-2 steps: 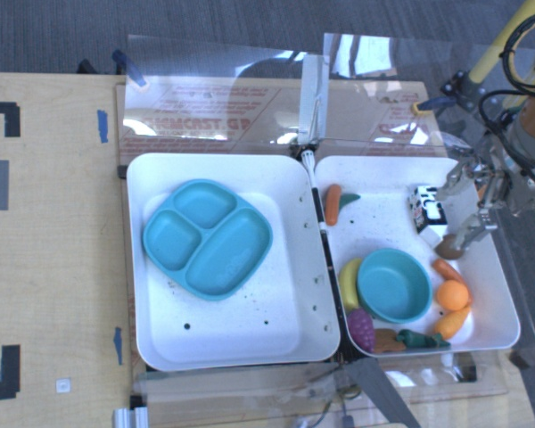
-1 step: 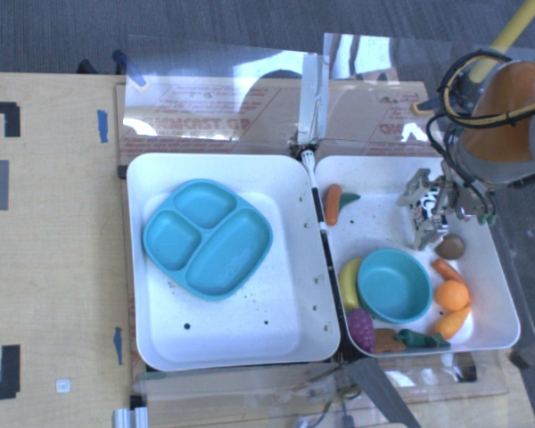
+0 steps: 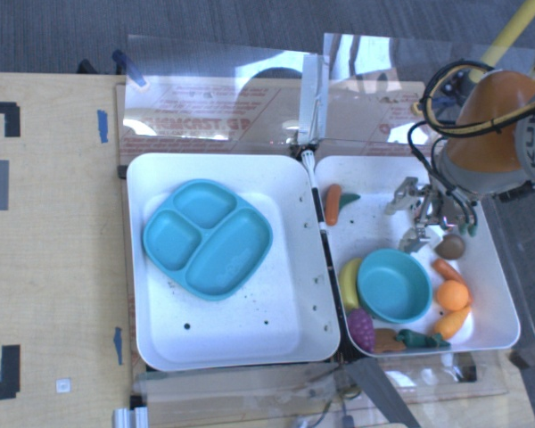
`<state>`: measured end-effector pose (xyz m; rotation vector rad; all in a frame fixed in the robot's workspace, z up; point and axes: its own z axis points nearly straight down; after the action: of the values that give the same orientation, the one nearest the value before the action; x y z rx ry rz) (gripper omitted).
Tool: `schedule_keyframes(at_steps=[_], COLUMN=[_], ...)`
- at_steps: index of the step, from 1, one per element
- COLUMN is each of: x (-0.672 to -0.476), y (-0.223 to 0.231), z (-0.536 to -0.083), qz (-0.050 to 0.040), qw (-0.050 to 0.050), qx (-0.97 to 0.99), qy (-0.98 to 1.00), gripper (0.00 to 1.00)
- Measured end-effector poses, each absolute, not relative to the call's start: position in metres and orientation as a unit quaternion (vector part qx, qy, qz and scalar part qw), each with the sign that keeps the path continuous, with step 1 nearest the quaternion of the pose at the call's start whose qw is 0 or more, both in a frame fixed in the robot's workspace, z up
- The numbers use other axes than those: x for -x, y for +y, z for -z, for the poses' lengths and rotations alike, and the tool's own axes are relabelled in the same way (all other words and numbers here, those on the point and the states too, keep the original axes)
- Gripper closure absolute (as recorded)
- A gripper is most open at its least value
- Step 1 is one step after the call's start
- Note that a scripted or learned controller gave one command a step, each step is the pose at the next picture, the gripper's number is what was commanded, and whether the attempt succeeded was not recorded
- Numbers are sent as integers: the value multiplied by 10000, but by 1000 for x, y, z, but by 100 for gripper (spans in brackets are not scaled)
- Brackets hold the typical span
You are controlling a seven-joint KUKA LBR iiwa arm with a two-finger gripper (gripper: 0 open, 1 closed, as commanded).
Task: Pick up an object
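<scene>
Fingers of the gripper hang spread and empty at the right bin's upper middle, right of a toy carrot, above the blue bowl.

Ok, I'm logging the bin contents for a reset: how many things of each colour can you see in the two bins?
Blue: 2, the divided plate and the bowl
Orange: 4, the carrot, the round fruit and two pieces beside it
Yellow: 1, the banana
Purple: 1, the grapes
Brown: 1, the small round thing
Total: 9
</scene>
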<state>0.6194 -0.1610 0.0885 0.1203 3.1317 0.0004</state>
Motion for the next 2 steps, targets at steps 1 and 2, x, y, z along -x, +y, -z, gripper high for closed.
schedule_keyframes(at_steps=[1, 2], x=[-536, -541], y=[-205, -204], z=[-89, -103], qz=[6, 22], qw=[41, 117], qx=[-1042, -1023], qy=[9945, 9947], gripper=[0, 100])
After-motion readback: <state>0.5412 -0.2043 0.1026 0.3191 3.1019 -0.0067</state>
